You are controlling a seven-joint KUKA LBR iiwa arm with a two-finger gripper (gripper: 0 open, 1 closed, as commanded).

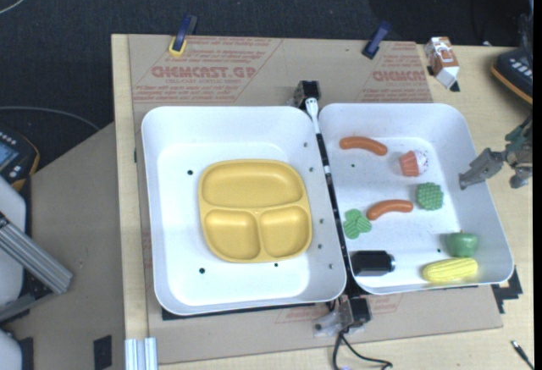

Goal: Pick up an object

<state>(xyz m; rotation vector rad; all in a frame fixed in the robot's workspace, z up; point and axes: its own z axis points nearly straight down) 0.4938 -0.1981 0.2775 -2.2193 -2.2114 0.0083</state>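
Altogether the right bin (474, 152) holds two sausages (363, 145), two green sprigs (429, 196); jaws' state unclear.

At the right edge of the frame, the gripper (500, 165) showed as small grey metal pieces with dark joints, a slim grey finger (476, 173) pointing left; finer details were blurred.

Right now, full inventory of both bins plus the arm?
Left bin: 1, white, left of the right bin.
Divided plate: 1, yellow, in the left bin.
Right bin: 1, white.
Sausages: 2, orange-red, right bin.
Strawberry-like piece: 1, red and white, right bin.
Leafy greens: 2, green, right bin.
Corn: 1, yellow, near edge.
Green piece: 1, above corn.
Black block: 1, near edge.
Gripper: 1, grey, over the right bin's right rim.
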